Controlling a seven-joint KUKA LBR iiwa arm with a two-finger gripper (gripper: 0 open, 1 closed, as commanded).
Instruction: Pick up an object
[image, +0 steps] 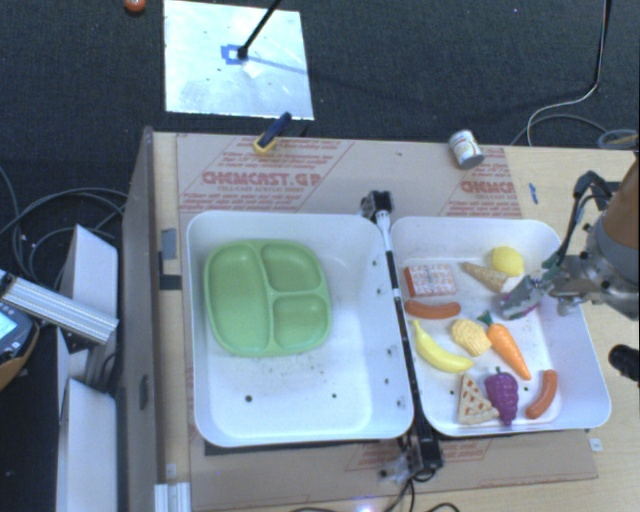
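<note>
The right white bin (575, 345) holds toy food: a yellow lemon (507, 261), a tan cone (483, 275), a pink wafer (430, 279), a red sausage (433, 310), a banana (438, 351), a corn cob (470, 336), an orange carrot (508, 348), purple grapes (502, 394), a pizza slice (476, 401) and a second sausage (541, 394). My gripper (522, 297) reaches in from the right and hangs low over the bin, just above the carrot's green top and below the lemon. I see nothing held in it.
The left white bin (230, 410) holds a green divided plate (268, 297). A black divider (397, 305) runs between the bins. On the cardboard behind lie a small metal can (464, 148) and a blue-and-yellow tool (271, 133).
</note>
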